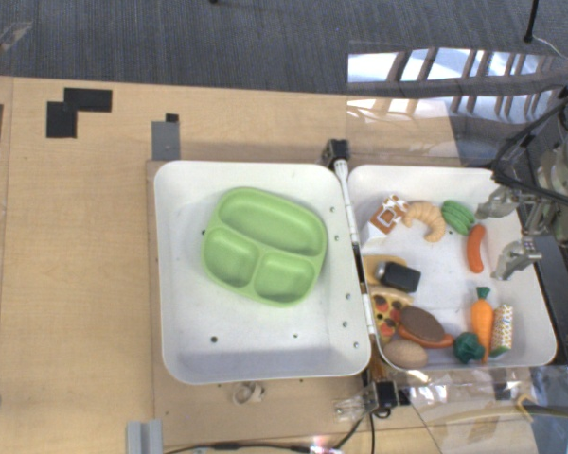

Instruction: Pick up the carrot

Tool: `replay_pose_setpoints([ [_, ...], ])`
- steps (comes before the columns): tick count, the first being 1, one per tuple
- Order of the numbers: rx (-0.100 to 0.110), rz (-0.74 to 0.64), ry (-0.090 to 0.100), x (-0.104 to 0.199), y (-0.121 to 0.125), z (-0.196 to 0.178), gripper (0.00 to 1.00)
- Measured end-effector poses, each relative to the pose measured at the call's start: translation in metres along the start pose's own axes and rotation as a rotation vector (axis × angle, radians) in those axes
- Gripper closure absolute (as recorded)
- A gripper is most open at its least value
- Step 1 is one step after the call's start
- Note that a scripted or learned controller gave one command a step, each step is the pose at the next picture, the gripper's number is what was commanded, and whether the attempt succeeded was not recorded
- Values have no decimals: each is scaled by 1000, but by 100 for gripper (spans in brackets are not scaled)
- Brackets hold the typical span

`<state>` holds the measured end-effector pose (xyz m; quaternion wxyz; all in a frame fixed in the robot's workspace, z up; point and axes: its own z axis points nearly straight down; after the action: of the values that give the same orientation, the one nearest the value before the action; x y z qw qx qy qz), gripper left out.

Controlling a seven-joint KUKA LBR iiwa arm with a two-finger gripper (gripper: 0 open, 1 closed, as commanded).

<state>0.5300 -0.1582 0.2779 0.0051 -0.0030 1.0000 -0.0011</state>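
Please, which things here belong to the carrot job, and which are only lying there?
For the job: carrot, gripper, right bin.
Lying about: green plate, croissant, sausage, broccoli, black block.

Two bins sit side by side on the bench. The left bin holds a divided plate. In the right bin, the carrot lies near the front right corner, a sausage behind it, a croissant further left.

gripper over right bin, fingers apart, carrot below it untouched, green plate in left bin, possibly croissant nearby
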Motion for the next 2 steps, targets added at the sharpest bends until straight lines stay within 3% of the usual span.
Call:
replay_pose_setpoints([
  [1, -4, -206, 6, 41, 0, 145, 0],
  [2, 1, -261, -7, 32, 0, 188, 0],
])
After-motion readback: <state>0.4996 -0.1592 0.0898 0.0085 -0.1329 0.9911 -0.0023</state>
